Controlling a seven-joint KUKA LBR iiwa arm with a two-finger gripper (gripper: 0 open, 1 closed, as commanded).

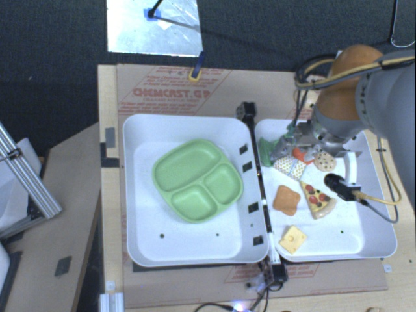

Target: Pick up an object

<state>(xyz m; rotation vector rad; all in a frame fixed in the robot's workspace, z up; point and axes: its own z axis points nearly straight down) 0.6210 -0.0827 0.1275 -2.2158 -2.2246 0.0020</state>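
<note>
Jaws (290, 149) sit low among toy foods in the right bin (374, 239).

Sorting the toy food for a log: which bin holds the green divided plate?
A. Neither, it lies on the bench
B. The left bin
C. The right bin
B: the green divided plate lies alone in the left bin.

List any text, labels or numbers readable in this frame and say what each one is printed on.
"CHEMCAST GP" (the last characters are uncertain): red print on the brown protective paper covering the board under the two bins, above the left bin.
More red print on the same paper along the board's bottom edge: too blurred to read.
I can read no print on the green tray or the toy food.
</note>
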